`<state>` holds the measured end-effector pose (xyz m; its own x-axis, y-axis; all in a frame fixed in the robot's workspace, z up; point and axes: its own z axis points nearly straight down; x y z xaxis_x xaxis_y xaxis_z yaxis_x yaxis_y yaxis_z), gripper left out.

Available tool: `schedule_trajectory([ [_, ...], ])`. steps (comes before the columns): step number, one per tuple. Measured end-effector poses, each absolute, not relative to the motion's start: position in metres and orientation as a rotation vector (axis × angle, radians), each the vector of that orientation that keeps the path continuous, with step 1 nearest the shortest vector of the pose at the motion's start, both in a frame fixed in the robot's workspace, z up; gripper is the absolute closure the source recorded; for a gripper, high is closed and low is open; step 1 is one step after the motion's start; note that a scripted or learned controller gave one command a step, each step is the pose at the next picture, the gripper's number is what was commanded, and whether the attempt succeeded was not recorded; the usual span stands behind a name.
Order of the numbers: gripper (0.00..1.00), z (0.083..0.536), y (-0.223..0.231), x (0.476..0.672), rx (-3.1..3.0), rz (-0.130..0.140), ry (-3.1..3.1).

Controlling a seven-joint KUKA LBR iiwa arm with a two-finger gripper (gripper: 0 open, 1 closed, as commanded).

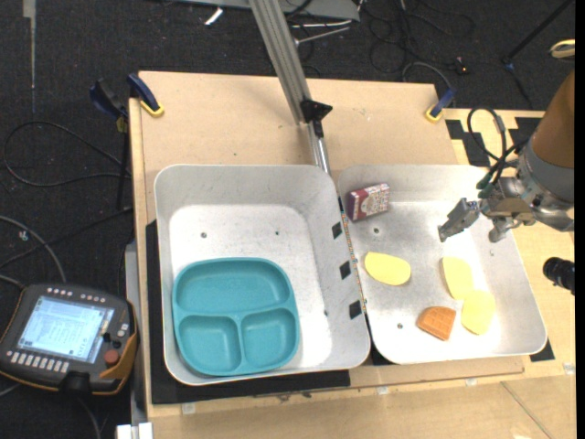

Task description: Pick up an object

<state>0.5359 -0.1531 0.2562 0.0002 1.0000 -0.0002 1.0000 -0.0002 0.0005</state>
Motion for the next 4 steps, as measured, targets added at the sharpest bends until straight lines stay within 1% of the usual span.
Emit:
schedule_trajectory([
  [1, 0.0, 0.196, -0.164, 0.57, 2.222, -0.005, 2.224],
  [2, 1.0, 0.21, -0.164, 0.57, 2.219, 0.0, 2.222],
  [3, 1.0, 0.164, -0.192, 0.637, 2.214, 0.001, 2.223],
  [4, 1.0, 0.094, -0.15, 0.624, 2.216, -0.001, 2.226],
])
